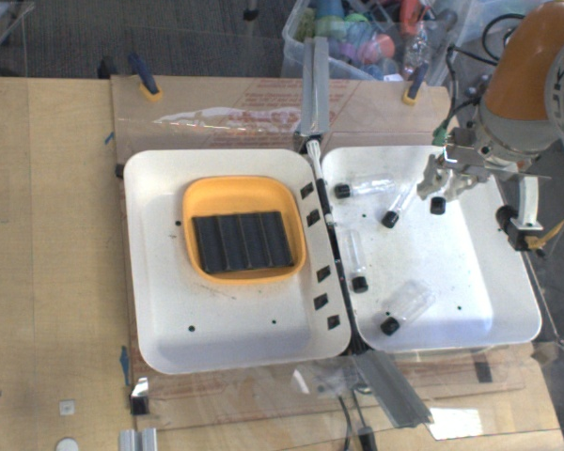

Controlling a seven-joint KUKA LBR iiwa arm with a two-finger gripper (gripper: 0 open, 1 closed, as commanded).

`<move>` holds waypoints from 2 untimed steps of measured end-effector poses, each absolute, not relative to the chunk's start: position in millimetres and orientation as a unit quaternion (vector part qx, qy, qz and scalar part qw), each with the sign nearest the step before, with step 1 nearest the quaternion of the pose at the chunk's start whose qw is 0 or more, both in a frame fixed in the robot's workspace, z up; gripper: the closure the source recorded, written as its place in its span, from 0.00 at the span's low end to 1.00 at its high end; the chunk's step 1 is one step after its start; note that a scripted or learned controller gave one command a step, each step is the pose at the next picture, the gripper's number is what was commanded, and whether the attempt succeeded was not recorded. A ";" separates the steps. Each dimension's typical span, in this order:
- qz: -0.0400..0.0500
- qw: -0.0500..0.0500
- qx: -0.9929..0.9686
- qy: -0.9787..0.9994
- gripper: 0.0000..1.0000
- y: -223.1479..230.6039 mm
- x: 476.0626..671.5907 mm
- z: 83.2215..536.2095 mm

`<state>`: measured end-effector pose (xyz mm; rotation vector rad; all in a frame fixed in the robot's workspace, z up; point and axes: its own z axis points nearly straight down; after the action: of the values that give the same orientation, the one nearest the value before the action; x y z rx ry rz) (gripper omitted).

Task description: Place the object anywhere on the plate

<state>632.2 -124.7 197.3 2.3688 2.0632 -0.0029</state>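
You see an orange-yellow plate (203,198) carrying a black ribbed block (242,241), two white bins (160,327) speckled with small black dots, a tan wooden table (38,252), and clear black-capped tubes (368,188).

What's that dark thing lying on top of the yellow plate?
A flat black ribbed block lies on the yellow plate, which sits in the left bin. The block covers most of the plate's middle, so whatever is beneath it cannot be seen.
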 end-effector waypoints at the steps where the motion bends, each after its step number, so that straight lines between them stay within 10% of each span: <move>1: 0.001 0.001 0.695 0.719 1.00 -60.4 645.0 209.9; 2: 0.001 0.001 0.634 0.774 1.00 -18.8 665.2 195.9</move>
<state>665.2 -18.8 195.9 1.9889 2.4284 0.0026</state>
